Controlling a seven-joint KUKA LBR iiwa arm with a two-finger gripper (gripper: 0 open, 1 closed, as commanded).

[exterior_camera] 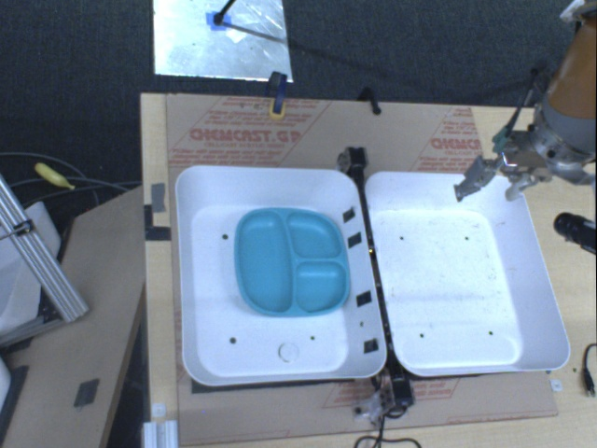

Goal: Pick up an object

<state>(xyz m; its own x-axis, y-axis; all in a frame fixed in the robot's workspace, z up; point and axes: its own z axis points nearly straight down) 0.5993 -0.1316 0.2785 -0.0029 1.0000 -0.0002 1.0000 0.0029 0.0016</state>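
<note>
- the gripper (492, 181) hung at the upper right of the frame, over the far right corner of the right bin (536, 343), with the grey arm and its orange band rising behind it toward the right edge.
- its two fingers stood spread apart with nothing between them; one tip pointed down-left toward the bin's back wall, the other sat a little to its right.
- the blue divided plate (290, 261) lay flat in the middle of the left bin (201, 334), left of centre in the frame; it was the obvious thing to pick.
- from the gripper, the plate lay to the lower left, across the dark divider (366, 250) between the two bins, and well apart from the fingers.
- the plate's long axis ran roughly left to right in the frame, slightly tilted, with its large compartment on the left and two smaller ones on the right.
- a small pale round disc (287, 351) sat near the front of the left bin, below the plate; too small to say what it was.
- judged from this, the coming move called for a long sweep leftward and down; the plate's raised rim on its right side was the nearest edge to grip.
</note>
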